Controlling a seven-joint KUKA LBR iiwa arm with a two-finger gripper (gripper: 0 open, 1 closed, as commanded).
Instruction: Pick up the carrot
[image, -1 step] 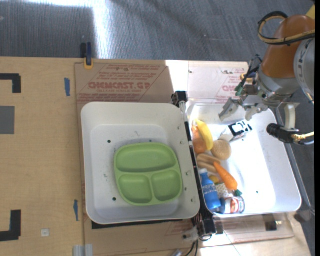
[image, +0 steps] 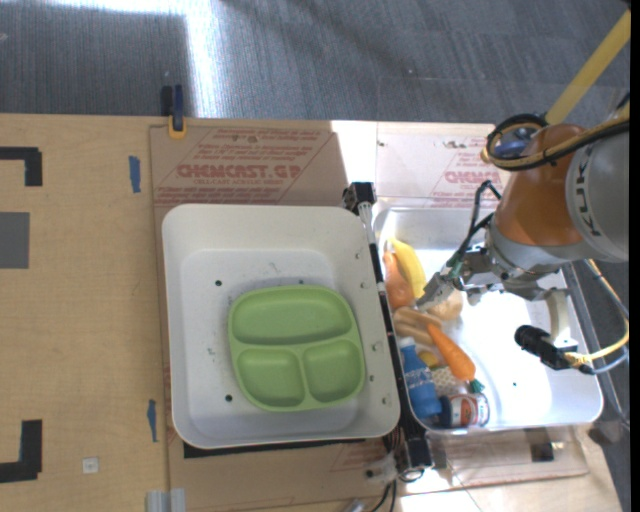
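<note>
Camera view: my arm (image: 545, 200) enters from the right, orange band above the wrist, and hangs over the right white bin (image: 560, 395). My claw (image: 437, 292) sits low over the left part of that bin, above a cluster of items along its left wall. Whether the claw is wide or narrow, I cannot tell; too small and dark against the clutter. The carrot (image: 450, 350) lies in the right bin, orange, tilted diagonally, its green end toward the lower right, just below and to the right of the claw and apart from it. A yellow banana (image: 407, 262) rests at the far end of the cluster, with an orange-pink item (image: 397, 290) just beside it. A tan bread-like piece (image: 412, 322) lies between those and the carrot. Nearer the front edge, a blue item (image: 418, 385) and a small can (image: 467, 410) sit close together. The left white bin (image: 200, 250) holds a green divided tray (image: 296, 345), flat, three compartments. Both bins rest on a cardboard-covered surface (image: 80, 300).
</note>
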